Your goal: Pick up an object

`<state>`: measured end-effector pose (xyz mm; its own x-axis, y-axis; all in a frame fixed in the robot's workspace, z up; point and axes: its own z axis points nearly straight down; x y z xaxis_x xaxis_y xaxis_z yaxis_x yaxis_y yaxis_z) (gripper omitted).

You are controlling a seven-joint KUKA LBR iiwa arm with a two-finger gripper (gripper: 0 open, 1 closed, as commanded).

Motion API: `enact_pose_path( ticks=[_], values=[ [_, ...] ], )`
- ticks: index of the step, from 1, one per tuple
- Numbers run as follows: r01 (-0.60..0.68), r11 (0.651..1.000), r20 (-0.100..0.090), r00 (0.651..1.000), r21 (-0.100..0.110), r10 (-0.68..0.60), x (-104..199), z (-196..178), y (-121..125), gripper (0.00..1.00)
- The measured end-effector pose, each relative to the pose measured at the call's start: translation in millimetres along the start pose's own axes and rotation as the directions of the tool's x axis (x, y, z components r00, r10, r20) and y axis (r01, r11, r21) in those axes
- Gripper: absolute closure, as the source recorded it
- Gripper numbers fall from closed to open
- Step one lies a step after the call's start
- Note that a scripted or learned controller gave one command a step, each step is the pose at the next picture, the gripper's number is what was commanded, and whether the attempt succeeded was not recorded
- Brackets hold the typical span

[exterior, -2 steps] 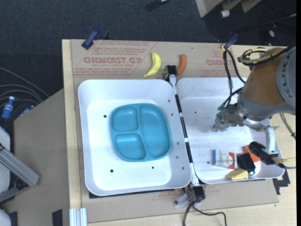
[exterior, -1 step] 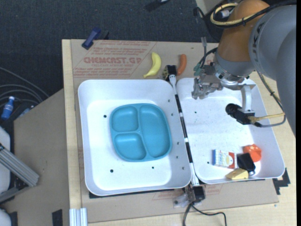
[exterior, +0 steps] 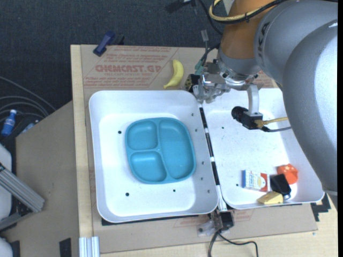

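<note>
- Camera view: a brown table point(exterior: 134, 63) is carrying two white bins over dark carpet point(exterior: 37, 25).
- The claw point(exterior: 206, 90) is hovering at the bins' far junction (grip state: cannot tell).
- A blue tray point(exterior: 159, 150) is lying in the left bin point(exterior: 107, 191); a small carton point(exterior: 254, 180) is lying in the right bin point(exterior: 236, 154).

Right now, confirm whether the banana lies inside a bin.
No. The banana lies on the brown board behind the left bin, outside its rim.
</note>
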<state>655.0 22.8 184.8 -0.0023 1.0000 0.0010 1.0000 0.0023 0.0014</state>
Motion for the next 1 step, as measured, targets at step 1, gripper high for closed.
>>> enact_pose_path(
  ticks=[1],
  values=[
    [-0.001,1.0,0.002,1.0,-0.002,0.001,-0.8,-10.6,0.6,1.0]
  ],
)
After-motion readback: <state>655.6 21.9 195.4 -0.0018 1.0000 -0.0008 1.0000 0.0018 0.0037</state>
